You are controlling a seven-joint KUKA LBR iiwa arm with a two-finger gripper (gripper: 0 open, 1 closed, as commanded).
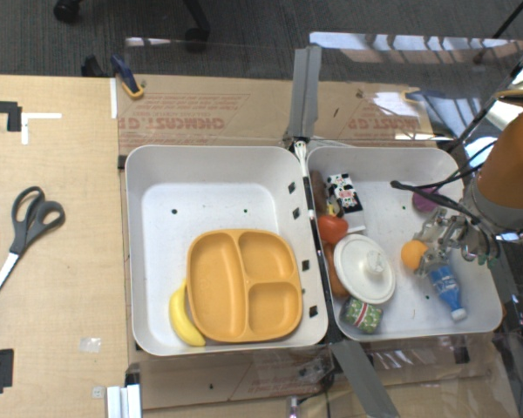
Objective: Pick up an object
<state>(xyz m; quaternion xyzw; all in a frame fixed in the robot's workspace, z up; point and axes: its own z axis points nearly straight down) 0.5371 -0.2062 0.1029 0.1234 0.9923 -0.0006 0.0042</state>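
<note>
A single fixed camera sits above the desk (pixel 52 320) and looks down at a slant, its far side toward the dark floor (pixel 244 7). It stands far enough back to take in both bins whole, the left bin (pixel 148 181) and right bin (pixel 471 320) side by side mid-picture. The arm (pixel 514 172) enters from the right edge.

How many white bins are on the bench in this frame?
2: the left bin holds a yellow divided plate and a banana; the right bin holds the small items. None seem hidden.
</note>
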